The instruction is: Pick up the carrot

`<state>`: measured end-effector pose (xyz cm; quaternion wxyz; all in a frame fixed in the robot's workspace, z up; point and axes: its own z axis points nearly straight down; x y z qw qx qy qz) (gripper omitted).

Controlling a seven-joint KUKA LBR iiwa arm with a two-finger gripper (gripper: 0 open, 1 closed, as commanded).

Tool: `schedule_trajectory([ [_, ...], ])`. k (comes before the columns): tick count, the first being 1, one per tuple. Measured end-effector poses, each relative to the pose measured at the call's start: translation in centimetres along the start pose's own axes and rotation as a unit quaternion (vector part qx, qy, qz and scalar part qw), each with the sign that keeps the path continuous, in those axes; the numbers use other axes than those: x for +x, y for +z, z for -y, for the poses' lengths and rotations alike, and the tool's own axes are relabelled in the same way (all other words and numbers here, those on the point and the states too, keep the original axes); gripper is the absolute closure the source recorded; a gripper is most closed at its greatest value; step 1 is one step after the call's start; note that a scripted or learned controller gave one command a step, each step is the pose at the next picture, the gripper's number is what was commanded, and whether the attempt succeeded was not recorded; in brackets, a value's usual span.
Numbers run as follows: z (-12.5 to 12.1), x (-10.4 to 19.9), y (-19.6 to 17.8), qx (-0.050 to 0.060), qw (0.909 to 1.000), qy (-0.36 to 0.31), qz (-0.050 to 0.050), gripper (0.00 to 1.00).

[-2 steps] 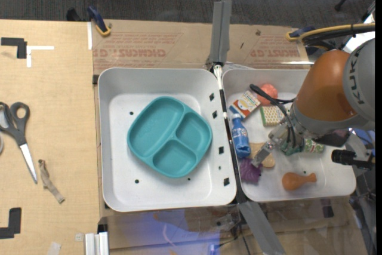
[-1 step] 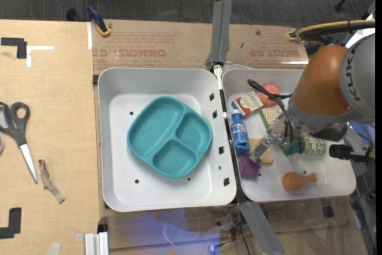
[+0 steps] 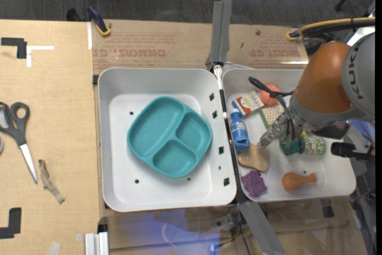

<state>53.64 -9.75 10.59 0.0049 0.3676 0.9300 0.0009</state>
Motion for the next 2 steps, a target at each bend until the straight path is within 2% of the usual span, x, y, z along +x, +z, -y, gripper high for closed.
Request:
schedule_trajectory([
  [1, 7.5, -7.7, -3.1, 0.001, 0.9850, -0.172, -0.002, 1.00],
  [2, 8.5, -9.1, -19.8, 0.001, 0.9595, -0.282, -0.003, 1.00],
])
